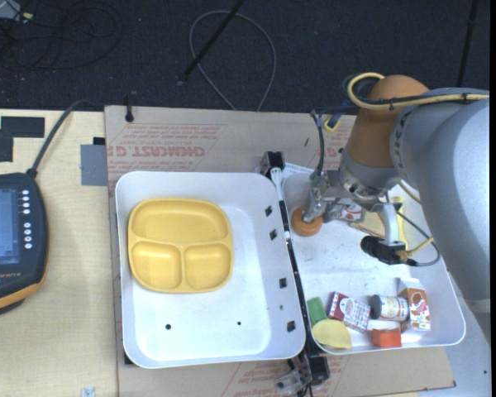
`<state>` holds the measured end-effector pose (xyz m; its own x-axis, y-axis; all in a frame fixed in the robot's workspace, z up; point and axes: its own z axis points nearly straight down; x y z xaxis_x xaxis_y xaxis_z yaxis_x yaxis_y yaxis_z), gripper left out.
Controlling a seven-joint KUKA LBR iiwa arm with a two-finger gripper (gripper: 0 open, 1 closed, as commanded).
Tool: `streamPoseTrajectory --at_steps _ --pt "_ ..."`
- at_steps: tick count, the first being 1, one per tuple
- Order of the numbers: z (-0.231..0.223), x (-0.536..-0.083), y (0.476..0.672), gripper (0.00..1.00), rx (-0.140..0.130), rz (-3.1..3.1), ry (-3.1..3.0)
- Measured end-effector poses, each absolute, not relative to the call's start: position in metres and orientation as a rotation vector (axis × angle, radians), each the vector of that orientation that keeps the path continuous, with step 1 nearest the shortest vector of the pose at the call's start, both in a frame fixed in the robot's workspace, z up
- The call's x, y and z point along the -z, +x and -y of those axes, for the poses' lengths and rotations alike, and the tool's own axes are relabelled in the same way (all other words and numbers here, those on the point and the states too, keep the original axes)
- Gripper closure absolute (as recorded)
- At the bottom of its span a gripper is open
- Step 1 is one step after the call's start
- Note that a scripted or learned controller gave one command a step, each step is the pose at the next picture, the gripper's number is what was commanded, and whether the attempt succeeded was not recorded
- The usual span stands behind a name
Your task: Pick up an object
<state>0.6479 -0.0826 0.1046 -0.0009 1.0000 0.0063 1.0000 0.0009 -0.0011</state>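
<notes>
Though partly hidden, round orange object.

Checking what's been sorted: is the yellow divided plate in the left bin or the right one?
In the left bin: the yellow divided plate lies flat inside its white walls.

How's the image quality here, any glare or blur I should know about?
Camera view: even lighting, white bins bright but not blown out; the arm close to the lens looks soft; the gripper casts a faint shadow by the orange round object; small items in the corner are hard to read.
</notes>
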Motion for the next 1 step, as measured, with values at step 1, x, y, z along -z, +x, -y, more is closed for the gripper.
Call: streamPoseTrajectory --at_steps 1 --pt "0.077 -0.1901 0.6083 1.0 -0.001 2.218 -2.223"
